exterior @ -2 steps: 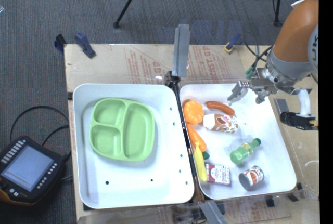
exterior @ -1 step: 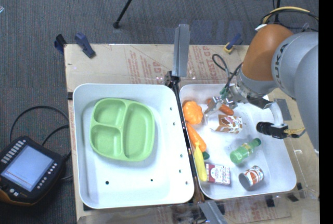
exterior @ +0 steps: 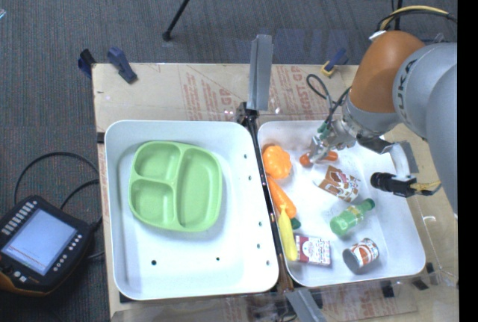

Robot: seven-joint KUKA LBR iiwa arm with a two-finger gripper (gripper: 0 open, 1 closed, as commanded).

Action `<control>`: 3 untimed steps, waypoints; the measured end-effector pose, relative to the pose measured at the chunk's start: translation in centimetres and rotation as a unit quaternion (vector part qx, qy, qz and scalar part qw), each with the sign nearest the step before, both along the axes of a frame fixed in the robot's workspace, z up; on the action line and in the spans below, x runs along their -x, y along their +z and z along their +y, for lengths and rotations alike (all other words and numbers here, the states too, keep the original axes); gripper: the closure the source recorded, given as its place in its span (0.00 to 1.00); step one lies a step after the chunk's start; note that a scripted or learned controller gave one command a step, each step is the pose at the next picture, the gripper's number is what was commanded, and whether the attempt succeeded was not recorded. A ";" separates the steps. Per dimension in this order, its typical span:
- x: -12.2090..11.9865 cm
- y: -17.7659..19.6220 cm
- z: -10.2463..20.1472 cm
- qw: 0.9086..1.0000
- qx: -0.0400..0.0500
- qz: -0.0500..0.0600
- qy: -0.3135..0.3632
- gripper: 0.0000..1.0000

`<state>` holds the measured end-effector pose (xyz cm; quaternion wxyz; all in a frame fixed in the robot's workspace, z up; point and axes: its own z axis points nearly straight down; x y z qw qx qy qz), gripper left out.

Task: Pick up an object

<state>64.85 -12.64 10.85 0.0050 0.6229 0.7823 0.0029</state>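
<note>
The claw [exterior: 323, 146] hangs low over the far part of the right bin [exterior: 407, 238], right by a small orange-red thing [exterior: 314, 158]. I cannot tell if it pinches it. Near it sit an orange pepper [exterior: 276, 161], a carrot [exterior: 281, 198], a green bottle [exterior: 351, 217] and a can [exterior: 362, 254]. A green plate [exterior: 177, 185] lies in the left bin [exterior: 134, 268].

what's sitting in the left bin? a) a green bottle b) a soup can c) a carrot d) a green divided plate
d: the green divided plate lies alone in the left bin, while the can, the green bottle and the carrot all lie in the right bin.
</note>
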 end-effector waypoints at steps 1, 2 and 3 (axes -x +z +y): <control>0.4 7.9 7.7 0.994 -0.002 0.006 -0.108 1.00; 0.4 8.7 7.9 0.994 -0.002 0.008 -0.107 1.00; 0.4 12.8 12.2 1.000 -0.001 0.006 0.023 1.00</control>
